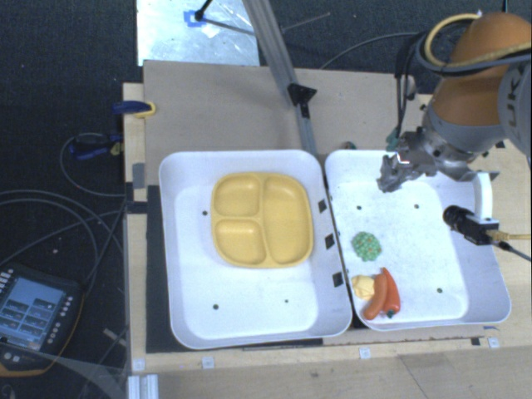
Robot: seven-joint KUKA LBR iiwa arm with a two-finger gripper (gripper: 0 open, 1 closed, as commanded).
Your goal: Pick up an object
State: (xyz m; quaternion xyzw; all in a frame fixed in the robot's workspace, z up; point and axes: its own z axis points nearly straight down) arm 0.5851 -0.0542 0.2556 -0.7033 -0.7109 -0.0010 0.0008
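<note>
**A:** Where does the gripper (392,175) sit?

**B:** Over the upper part of the right bin (432,248), well apart from anything it could take. Whether it is spread or clenched I cannot tell; it reads as a dark lump at this slant. Nothing is seen in it.

**A:** And the objects?

**B:** All low in that bin: a knobbly green piece (366,244), like toy broccoli, near the middle; below it a smooth orange-red piece (382,294) shaped like a carrot, touching a small pale yellow lump (362,286). The left bin (187,306) carries a yellow divided plate (262,219) (three compartments, glossy plastic by the look).

**A:** What could go wrong?

**B:** The carrot-shaped piece and the yellow lump lie against each other near the bin's wall, so I'd guess a descent there could nudge one aside or catch both badly. The green one stands alone, but its rounded, bumpy form might roll out of a pinch. The slick white floor wouldn't help.
</note>
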